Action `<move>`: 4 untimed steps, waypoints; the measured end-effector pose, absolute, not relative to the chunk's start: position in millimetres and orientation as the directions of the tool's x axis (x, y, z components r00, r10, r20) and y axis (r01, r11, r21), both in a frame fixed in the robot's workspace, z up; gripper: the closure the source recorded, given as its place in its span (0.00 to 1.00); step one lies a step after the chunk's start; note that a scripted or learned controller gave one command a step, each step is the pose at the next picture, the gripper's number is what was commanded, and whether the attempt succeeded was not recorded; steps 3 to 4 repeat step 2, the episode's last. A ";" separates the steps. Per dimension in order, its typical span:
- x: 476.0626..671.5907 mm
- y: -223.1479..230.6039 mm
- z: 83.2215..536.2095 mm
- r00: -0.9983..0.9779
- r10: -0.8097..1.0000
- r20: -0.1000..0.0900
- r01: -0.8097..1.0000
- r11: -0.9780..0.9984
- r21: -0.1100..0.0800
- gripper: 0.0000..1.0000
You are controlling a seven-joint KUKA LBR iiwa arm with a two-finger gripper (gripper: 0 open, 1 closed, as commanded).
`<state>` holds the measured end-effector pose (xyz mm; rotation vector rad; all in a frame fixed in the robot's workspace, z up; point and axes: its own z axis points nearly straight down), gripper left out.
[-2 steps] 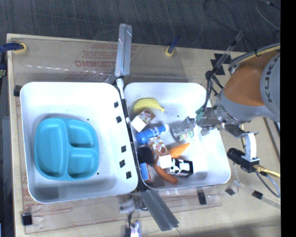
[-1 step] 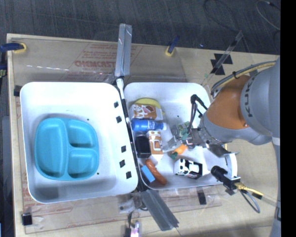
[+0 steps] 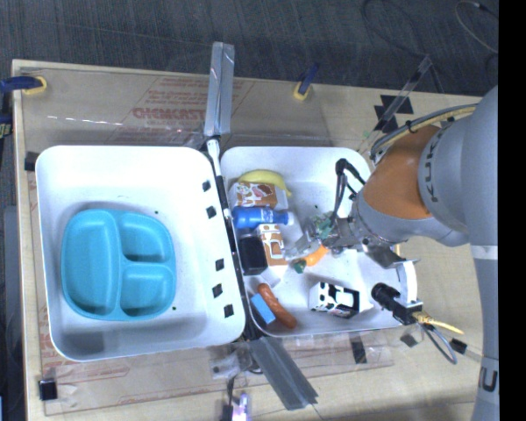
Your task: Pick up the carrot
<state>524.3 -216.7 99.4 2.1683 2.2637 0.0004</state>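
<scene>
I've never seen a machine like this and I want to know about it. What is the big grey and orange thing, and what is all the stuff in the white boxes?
The big grey and orange thing is a robot arm. The picture is taken from a camera up above, looking down on a bench. On the bench sit two white bins. The left bin holds a blue plate with sections. The right bin holds toys and small things: a yellow banana, a sausage, a black and white toy, and a small orange carrot. The arm's gripper is down in the right bin, right by the carrot. The picture is too small to tell whether it has the carrot.
</scene>
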 end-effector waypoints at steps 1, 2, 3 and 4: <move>525.3 -216.7 108.4 -0.047 0.999 -0.005 0.999 0.047 0.004 1.00; 539.6 -183.2 216.5 0.043 0.999 0.001 0.999 -0.043 -0.004 1.00; 539.6 -183.2 216.5 0.043 0.999 0.001 0.999 -0.043 -0.004 1.00; 539.6 -183.2 216.5 0.043 0.999 0.001 0.999 -0.043 -0.004 1.00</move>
